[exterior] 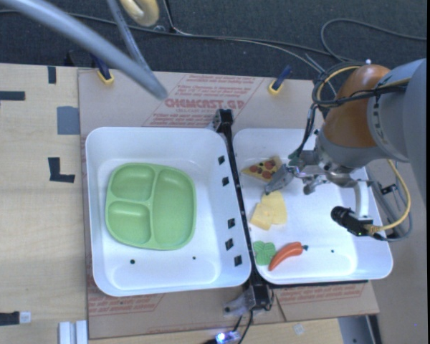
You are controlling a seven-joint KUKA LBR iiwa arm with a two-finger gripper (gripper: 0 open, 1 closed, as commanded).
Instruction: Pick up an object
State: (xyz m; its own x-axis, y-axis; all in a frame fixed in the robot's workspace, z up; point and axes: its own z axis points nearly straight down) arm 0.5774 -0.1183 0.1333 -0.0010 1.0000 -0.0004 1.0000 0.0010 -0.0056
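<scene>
Camera view: end effector (278, 182) low in the right bin (328, 236), just beside the pizza slice (262, 168), with the cheese (269, 211) near. You cannot tell whether it is apart or together, and nothing is visibly held. Judged step: approach, grasp not yet made. Next you need it centred over one piece, then closed and lifted. Red print on the cardboard (201, 99) reads "CHEMCAST GP"; the smaller lines are illegible.

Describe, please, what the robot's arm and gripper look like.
The arm is thick, rounded and grey, with a glossy orange band above the wrist. Thin dark cables loop beside that band. The gripper is small, of dull grey metal.
</scene>
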